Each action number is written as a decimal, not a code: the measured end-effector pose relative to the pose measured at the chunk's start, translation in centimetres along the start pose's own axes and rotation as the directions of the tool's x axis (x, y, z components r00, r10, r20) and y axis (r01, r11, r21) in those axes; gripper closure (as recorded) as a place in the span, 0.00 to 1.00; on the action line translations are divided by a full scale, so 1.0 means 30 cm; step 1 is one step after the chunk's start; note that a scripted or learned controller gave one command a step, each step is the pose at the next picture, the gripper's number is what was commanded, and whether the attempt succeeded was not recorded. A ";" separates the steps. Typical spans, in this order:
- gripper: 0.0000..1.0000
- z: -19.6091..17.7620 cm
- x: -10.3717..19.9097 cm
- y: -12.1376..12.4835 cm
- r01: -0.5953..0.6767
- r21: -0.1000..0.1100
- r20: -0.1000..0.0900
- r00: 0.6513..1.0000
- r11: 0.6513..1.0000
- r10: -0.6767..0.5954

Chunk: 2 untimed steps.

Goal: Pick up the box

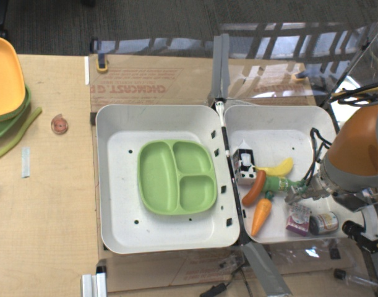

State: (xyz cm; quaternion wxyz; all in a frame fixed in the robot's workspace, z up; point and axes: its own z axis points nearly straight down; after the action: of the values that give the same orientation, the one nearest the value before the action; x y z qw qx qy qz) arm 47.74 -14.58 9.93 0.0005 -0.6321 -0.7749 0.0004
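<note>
Nearest us, just below our gripper, lies the small pink box (light, thin-walled card, we judge); grip its long flat sides gently. Whether our gripper is parted, we cannot tell.

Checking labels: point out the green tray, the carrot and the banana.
green tray (176, 177), camera view, centre divider.
carrot (260, 216), camera view, orange body.
banana (279, 166), camera view, yellow middle.

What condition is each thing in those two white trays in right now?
Green divided plate: flat in the left bin, nothing on it.
Box: near the right bin's left wall.
Carrot: lying down.
Banana: lying down.
Gripper: low over the right bin's things.
</note>
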 end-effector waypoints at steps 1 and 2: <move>0.00 0.001 0.000 -0.001 -0.001 0.001 0.000 1.000 1.000 0.001; 0.00 0.026 0.015 0.002 -0.027 0.000 0.000 1.000 1.000 0.027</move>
State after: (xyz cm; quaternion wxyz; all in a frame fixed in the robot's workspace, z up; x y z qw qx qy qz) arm 47.70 -14.12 9.14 0.0007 -0.6424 -0.7664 0.0004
